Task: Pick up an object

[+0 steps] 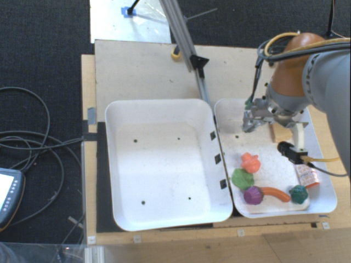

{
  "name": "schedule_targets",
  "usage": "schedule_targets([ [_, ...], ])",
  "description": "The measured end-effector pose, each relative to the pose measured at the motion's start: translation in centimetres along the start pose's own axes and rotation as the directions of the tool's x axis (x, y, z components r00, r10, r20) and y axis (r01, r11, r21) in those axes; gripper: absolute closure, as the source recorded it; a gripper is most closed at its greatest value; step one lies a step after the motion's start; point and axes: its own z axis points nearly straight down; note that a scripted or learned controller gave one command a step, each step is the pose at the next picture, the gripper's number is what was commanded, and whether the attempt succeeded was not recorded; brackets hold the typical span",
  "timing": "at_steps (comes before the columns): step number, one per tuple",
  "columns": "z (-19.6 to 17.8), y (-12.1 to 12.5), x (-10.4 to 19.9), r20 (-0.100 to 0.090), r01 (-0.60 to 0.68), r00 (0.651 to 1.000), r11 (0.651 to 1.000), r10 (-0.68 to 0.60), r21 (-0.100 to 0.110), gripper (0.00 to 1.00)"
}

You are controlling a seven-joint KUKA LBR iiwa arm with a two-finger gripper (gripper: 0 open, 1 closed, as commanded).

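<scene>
along the near edge of the right bin (328, 203) lie three things in a row: a purple toy (253, 195) on the left, an orange carrot (274, 193) in the middle with its left end touching the purple toy, and a teal toy (299, 193) on the right. just beyond the purple toy sits a green toy (242, 178), and touching its far side is a salmon toy (250, 161). a small white and red packet (306, 175) lies by the bin's right wall, just beyond the teal toy.

the gripper (250, 123) is farther back in the same bin, low over its far left part, with bare white floor between it and the salmon toy. all the toys lie nearer than the gripper; the salmon toy is closest to it, almost straight in front, and the packet and teal toy are off to its near right. nothing shows in the gripper, and i cannot tell whether it is open or closed.

the left bin (159, 163) stands beside the right one, their walls touching. beyond both bins is the pale surface (137, 70), crossed by a slanted grey pole (181, 26).
</scene>
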Motion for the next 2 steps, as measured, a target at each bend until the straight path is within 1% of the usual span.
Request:
schedule_targets([
  [1,-4.7,-0.5,0.2,0.001,0.002,1.0,1.0,-0.002,-0.002,1.0],
  [2,-8.2,-0.3,0.2,0.001,0.003,1.0,1.0,-0.003,-0.002,1.0],
])
